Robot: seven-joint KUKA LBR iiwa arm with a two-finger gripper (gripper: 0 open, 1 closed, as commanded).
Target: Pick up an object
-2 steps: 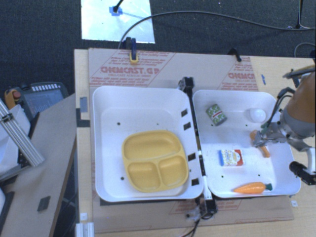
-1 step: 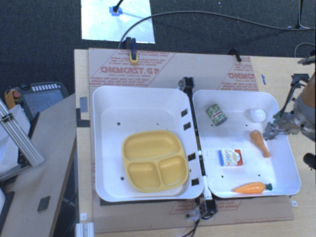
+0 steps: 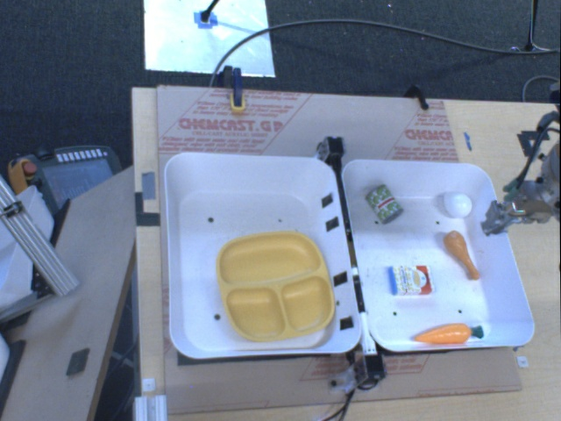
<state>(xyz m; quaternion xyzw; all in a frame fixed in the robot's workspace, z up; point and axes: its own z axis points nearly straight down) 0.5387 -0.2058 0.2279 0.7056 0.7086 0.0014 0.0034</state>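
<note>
Floor: dark speckled carpet, with a shiny metal plate lying flat on it near the top.
Bench: pale wood, covered under the bins by a brown sheet printed with red lettering.
Left bin: shallow, white, glossy plastic with rounded corners; it holds a yellow tray split into three compartments.
Right bin: same white plastic; five small things lie apart in it.
Can: short green cylinder, tipped on its side near the top left.
Egg: smooth, white, rounded, near the top right.
Drumstick: tan, tapered, just below the egg.
Carton: small flat box, blue, white and red, mid-bin.
Carrot: orange cone with a green end, by the bottom wall.
Gripper: grey metal, above the right bin's right rim, near the egg and drumstick; whether the claw is wide or narrow cannot be told.
</note>
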